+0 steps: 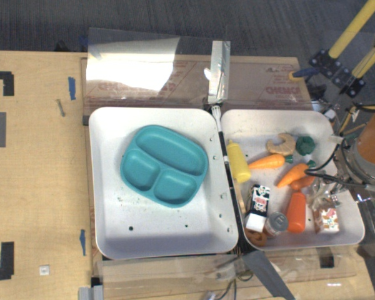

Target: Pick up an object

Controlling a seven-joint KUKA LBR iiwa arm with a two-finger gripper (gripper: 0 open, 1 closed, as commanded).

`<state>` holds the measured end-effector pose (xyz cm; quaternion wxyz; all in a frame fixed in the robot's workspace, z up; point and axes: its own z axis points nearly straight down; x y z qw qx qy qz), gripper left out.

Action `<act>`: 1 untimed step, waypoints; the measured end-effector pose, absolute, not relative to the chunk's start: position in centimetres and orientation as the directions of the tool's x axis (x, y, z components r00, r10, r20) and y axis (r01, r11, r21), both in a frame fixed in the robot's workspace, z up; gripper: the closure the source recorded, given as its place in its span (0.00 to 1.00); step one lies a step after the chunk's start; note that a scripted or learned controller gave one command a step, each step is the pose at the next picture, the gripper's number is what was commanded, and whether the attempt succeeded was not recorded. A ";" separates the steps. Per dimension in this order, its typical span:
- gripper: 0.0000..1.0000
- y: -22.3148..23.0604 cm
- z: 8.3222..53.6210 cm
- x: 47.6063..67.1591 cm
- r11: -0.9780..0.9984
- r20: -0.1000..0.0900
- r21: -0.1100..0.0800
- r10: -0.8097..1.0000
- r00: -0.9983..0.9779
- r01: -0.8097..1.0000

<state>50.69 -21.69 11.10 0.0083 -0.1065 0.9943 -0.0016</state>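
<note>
Orange carrots (pixel 267 162) crowd the gripper (pixel 325 189) in the right bin (pixel 272 120).

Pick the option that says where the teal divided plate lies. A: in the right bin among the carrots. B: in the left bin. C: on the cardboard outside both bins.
B: the teal divided plate lies flat in the left bin, apart from the toys.
</note>
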 end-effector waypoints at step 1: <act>1.00 -18.7 8.9 63.1 0.977 -0.012 -0.003 -0.214 -0.977 -0.214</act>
